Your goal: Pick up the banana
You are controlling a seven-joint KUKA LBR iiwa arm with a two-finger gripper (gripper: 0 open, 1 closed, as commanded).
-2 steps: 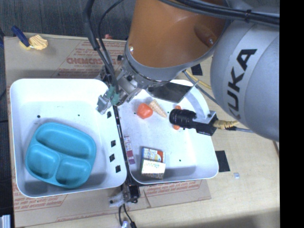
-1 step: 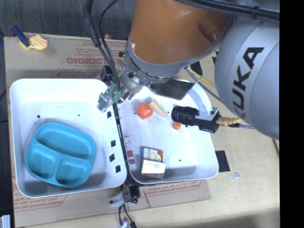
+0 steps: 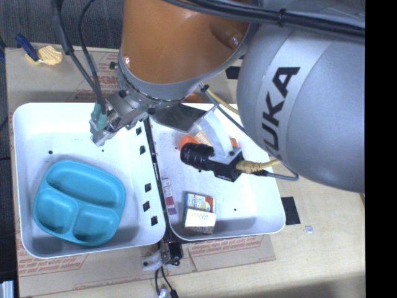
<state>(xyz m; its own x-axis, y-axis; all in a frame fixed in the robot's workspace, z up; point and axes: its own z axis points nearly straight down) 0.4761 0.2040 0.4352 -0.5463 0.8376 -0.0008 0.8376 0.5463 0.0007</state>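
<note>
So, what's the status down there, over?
Gripper over left bin, beyond blue tray. Arm hides much of right bin; banana: cannot tell. Small box at right bin's front.

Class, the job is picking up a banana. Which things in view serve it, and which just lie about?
Serves the job: gripper, over the left bin.
Just lying about: blue tray, small box, half-hidden orange thing.

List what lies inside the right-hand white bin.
The white right bin holds a small printed cardboard box near its front wall and an orange item partly under the grey arm. The arm covers the far corner, hiding anything there.
</note>
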